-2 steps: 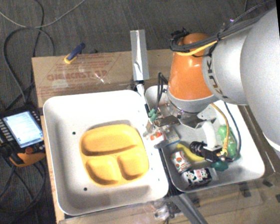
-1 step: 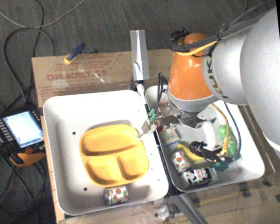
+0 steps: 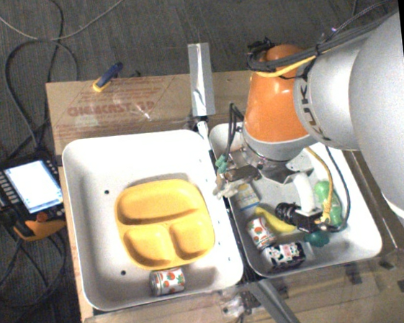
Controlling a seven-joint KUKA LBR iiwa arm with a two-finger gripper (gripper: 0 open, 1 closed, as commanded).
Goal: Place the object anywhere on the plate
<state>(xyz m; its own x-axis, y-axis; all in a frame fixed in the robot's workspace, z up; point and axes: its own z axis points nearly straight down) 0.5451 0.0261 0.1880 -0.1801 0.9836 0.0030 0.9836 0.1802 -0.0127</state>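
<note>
A yellow plate (image 3: 165, 221) with three compartments lies in the middle of the left bin (image 3: 87, 170). Nothing lies on it. The gripper (image 3: 227, 180) hangs low over the left edge of the right bin (image 3: 363, 236), close to the wall between the two bins, right of the plate. The grey and orange wrist above hides much of it. Below it in the right bin lie a red-labelled can (image 3: 260, 234), a yellow banana-like piece (image 3: 270, 219), a black-and-white can (image 3: 285, 255) and a pale blue-labelled item (image 3: 245, 198).
Another red-labelled can (image 3: 167, 281) lies on its side at the left bin's front edge, just below the plate. Green (image 3: 323, 192) and teal (image 3: 316, 238) pieces sit at the right bin's right. A tablet (image 3: 32, 186) rests left of the bench.
</note>
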